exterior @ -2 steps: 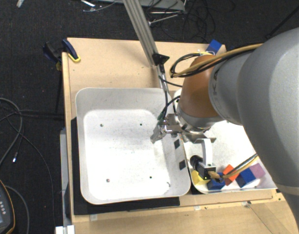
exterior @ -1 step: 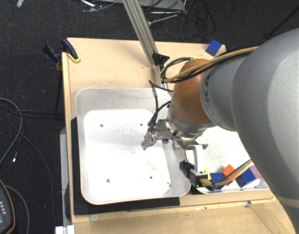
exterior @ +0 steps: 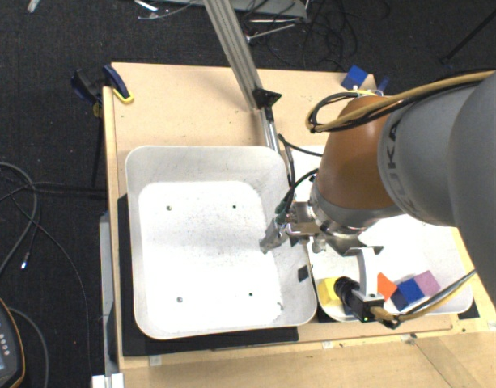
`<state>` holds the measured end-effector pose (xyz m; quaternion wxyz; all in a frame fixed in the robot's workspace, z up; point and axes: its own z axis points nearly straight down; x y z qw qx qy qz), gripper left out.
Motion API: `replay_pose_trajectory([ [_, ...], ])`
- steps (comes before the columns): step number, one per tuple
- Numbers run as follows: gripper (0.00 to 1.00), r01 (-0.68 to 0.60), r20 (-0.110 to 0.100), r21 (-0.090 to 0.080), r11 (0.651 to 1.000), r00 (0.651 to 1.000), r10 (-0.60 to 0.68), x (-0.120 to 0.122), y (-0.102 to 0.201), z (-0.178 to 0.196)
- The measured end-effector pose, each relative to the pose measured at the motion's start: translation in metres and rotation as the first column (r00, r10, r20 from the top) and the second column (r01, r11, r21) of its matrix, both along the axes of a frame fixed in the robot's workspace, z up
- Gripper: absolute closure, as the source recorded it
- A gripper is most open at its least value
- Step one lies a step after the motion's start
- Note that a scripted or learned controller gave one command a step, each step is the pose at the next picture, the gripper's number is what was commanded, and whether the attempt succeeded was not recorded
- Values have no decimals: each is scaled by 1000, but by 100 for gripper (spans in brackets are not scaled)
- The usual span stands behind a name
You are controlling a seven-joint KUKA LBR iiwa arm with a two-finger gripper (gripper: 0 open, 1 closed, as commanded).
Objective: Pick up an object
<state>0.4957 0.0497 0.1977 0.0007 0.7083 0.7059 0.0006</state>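
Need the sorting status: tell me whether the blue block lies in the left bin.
No, the blue block lies in the right bin.

White speckled bin [exterior: 150, 217]; orange block [exterior: 385, 285], blue block [exterior: 409, 293], lilac block [exterior: 426, 282].

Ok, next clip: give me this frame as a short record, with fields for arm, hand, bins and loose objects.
arm: grey with orange band, reaching in from the right, above the seam between the bins
hand: low over the left bin's right edge; nothing seen held
left bin: white, speckled floor
right bin: mostly hidden by the arm
objects in right bin: yellow object, orange piece, blue block, purple block
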Motion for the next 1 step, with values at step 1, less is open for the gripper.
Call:
replay_pose_trajectory([
  [1,100,-4,-1,0,1000,1000,4,1,2,7],
])
